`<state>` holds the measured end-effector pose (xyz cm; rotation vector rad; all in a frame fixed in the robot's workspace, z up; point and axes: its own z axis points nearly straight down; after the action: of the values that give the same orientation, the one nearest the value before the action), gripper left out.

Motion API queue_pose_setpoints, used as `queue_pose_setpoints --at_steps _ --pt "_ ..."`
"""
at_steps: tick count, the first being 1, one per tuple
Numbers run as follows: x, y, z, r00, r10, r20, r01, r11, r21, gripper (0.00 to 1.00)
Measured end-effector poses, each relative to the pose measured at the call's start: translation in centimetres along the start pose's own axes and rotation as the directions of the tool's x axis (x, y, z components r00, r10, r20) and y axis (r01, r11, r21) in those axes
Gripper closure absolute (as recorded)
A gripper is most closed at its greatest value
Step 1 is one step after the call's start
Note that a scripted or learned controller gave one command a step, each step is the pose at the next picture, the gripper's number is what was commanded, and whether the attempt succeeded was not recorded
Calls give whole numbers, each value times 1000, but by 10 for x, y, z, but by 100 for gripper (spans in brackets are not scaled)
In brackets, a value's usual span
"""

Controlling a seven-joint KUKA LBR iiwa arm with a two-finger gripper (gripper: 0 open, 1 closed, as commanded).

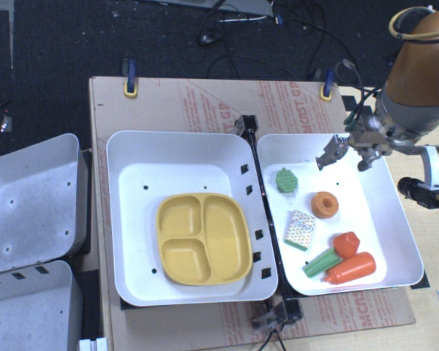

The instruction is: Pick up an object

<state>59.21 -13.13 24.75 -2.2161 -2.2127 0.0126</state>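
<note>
While the arm [417,72] reached in from the right, the left bin [124,159] held a yellow tray [203,238] with 3 compartments, lying flat near the bin's middle. A black divider [262,203] ran between the 2 bins. The right bin [402,218] held 5 objects: a green knobbly piece [286,180] toward the upper left, a patterned white block [301,229] below it, an orange ring [324,205] just right of those, a green stick [321,262] low down, and against its right end a red-orange carrot-shaped toy [350,261], the red top touching the stick's upper end. The gripper [349,154] hung over the bin's upper right part, its 2 dark fingers [329,155] spread apart with nothing between them. It stood above and right of the ring, apart from it, and well apart from the carrot piece. Both bins sat on a cardboard sheet [190,104] held by 2 clamps [131,79] at the far edge.
</note>
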Motion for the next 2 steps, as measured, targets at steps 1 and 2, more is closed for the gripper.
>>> queue_pose_setpoints --at_steps 1,2 --pt "0 2 -7 1000 -3 2 3 1000 -13 0" --pt "10 -1 49 1000 -2 1 2 1000 -7 0"
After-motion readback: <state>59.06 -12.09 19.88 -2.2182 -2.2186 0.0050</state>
